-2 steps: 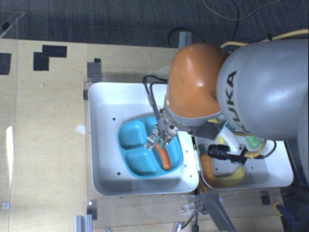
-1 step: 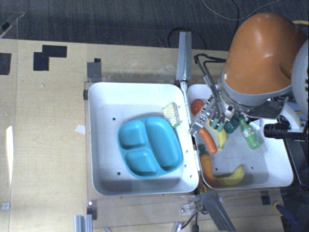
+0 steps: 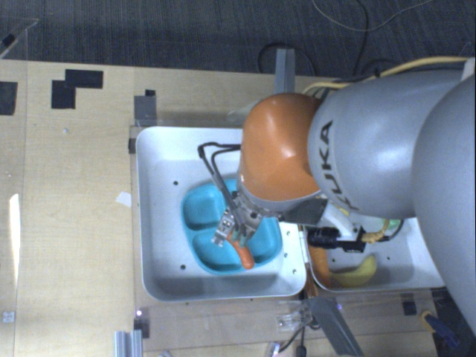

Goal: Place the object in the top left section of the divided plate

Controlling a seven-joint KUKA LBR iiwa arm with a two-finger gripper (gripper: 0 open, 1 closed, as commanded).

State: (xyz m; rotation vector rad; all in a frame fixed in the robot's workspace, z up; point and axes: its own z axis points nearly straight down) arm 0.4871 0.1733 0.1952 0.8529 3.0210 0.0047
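Observation:
A blue divided plate (image 3: 202, 205) lies in the left white bin (image 3: 160, 199). My gripper (image 3: 230, 233) hangs low over the plate's middle, below the orange wrist band, which hides the plate's upper right part. An orange carrot-like object (image 3: 243, 255) lies slanted at the plate's lower right, its upper end right at the gripper's tip. Whether the gripper has hold of it cannot be made out. The plate's top left section shows bare blue.
The right bin (image 3: 387, 274) holds a yellow banana (image 3: 355, 272) and an orange item (image 3: 318, 259) near its left wall. The big grey arm covers most of that bin. A black cable (image 3: 212, 158) loops over the left bin's upper part.

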